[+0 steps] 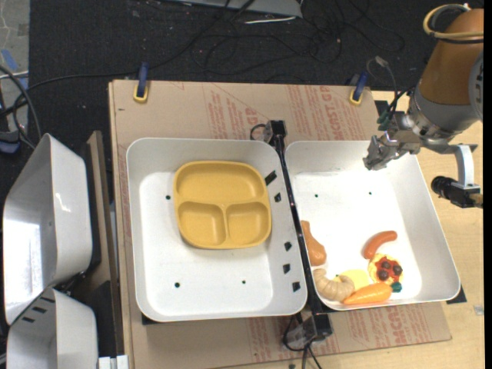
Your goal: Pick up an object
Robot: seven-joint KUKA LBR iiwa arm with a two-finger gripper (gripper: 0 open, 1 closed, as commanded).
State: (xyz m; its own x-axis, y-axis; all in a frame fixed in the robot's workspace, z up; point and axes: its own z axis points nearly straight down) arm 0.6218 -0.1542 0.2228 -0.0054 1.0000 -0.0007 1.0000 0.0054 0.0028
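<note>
You are looking down on a brown board worktop [231, 102] carrying two shallow white bins. The grey hand [378, 154] is hovering over the far right corner of the right white bin [346, 191], close to its far rim; you cannot tell from here whether it is apart or together, and nothing is showing in it. The things to pick are crowding the near end of that bin: a curved orange sausage-shaped toy [380, 242], a small round pizza-like piece with dark toppings [387, 269], an orange carrot-shaped piece [369, 294], a pale knobbly ginger-like piece [334, 285] and a tan pear-shaped piece [313, 244] leaning against the left wall. The far half of the floor is lying open. The left white bin [154, 283] is holding a yellow three-compartment plastic plate [223, 204] toward its far side, leaving room along the near edge.
</note>
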